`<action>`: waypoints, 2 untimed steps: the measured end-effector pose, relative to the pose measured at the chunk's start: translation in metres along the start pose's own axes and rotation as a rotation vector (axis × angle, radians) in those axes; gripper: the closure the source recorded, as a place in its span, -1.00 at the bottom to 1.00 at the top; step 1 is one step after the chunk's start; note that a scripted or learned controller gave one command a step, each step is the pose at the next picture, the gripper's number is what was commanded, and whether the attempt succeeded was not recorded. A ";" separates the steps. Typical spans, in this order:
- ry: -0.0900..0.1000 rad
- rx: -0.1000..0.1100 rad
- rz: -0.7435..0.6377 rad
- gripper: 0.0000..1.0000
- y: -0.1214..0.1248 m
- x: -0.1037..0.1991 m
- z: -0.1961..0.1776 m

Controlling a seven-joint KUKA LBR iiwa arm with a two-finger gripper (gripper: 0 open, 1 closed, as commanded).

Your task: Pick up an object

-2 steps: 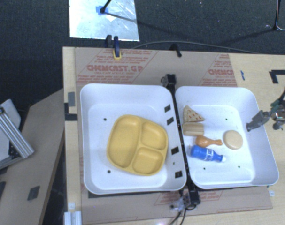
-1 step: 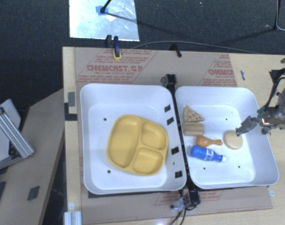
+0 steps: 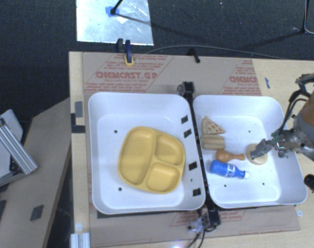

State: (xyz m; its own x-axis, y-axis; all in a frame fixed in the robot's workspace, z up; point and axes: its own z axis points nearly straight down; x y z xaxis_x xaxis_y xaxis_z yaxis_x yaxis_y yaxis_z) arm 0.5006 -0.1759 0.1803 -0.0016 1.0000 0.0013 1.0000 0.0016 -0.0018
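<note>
The gripper [image 3: 259, 151] hangs low in the right bin [image 3: 265, 191], its tip over a small tan disc [image 3: 259, 159] near that bin's right-hand slope. From this slanted view I cannot tell how far it is parted, nor whether anything sits in it; the disc shows just under and partly behind the tip, so contact is unclear.

Everything worth picking lies to the tool's left, in a loose cluster. Nearest is an orange drumstick [image 3: 230, 155], its end close to or touching the disc. Just below and left of the tool lies a blue bottle [image 3: 227, 170], on its side, cap toward the tool. Farther left, a tan block [image 3: 212, 142], and beyond it a pizza slice [image 3: 212, 125] against the wall shared with the left bin [image 3: 141, 105], which holds a yellow tray [image 3: 151, 159].

My judgement: the tool is low because it is trying the disc, the piece closest to its reach from the right. A flat disc gives little to pinch, so a slip is likely.

For room, the floor below the tool and toward the bin's near edge is bare, as is the corner above it. The sloped right wall is close beside the wrist; the drumstick crowds the left side.
</note>
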 end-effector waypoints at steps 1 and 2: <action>0.000 0.001 0.001 -1.00 -0.007 0.000 0.060; -0.002 -0.004 0.000 1.00 -0.006 0.000 0.046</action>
State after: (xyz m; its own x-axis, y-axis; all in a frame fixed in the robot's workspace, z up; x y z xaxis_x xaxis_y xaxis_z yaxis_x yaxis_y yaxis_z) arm 0.4944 -0.1760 0.1339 -0.0018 1.0000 -0.0012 1.0000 0.0019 0.0024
